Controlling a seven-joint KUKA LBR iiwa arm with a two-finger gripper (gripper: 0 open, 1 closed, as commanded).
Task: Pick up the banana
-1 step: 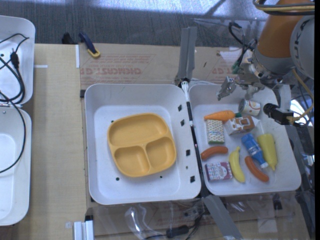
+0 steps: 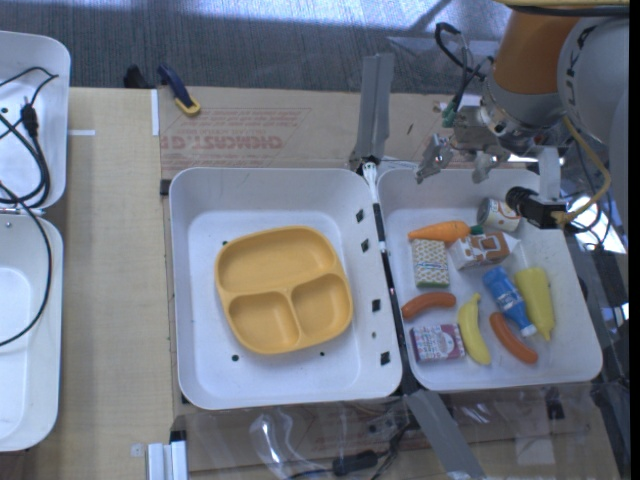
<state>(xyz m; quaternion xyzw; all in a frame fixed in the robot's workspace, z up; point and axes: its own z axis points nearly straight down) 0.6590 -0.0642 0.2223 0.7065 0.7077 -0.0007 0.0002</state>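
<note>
The banana [image 2: 474,330] is small, yellow and curved, and lies near the front of the right bin [image 2: 572,366], between a pink-and-white carton [image 2: 435,344] and a red sausage [image 2: 513,338]. My gripper [image 2: 458,162] hangs over the back edge of that bin, well behind the banana. It is open, its two fingers spread apart with nothing between them. The grey arm with its orange band [image 2: 535,33] reaches in from the upper right.
The right bin also holds a carrot [image 2: 440,232], a green-and-white box [image 2: 430,263], a second sausage [image 2: 428,303], a blue bottle [image 2: 507,299], a yellow corn-like piece [image 2: 537,298] and a small carton [image 2: 482,251]. A yellow divided plate [image 2: 283,288] sits in the left bin [image 2: 190,268].
</note>
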